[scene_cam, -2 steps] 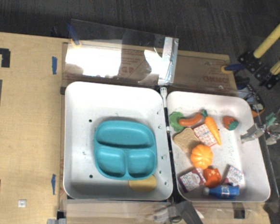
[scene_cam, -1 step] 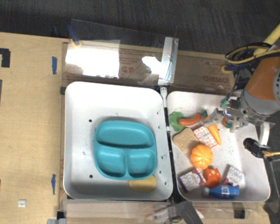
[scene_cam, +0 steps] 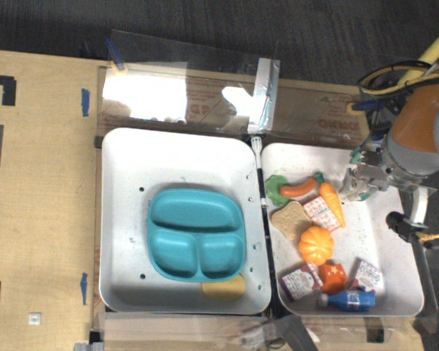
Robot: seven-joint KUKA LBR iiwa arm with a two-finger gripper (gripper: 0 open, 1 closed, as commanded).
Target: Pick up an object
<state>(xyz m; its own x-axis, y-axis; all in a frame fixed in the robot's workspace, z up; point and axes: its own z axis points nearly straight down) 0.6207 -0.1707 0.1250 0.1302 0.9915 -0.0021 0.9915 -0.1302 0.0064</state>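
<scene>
gripper (scene_cam: pixel 360 182) at right of frame, claw state unclear; descend squarely over the carrot (scene_cam: pixel 332 203), avoiding neighbours

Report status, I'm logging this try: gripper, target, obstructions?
Gripper over right bin's far side, nothing seen held. Carrot nearest, unlifted. Sausage, packet crowd it.

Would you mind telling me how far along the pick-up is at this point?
Nothing looks picked yet. The gripper hangs over the right white bin, near the orange toy carrot; nothing shows between its fingers. The carrot, small orange pumpkin and blue bottle lie in the bin. The grasp and lift remain.
</scene>
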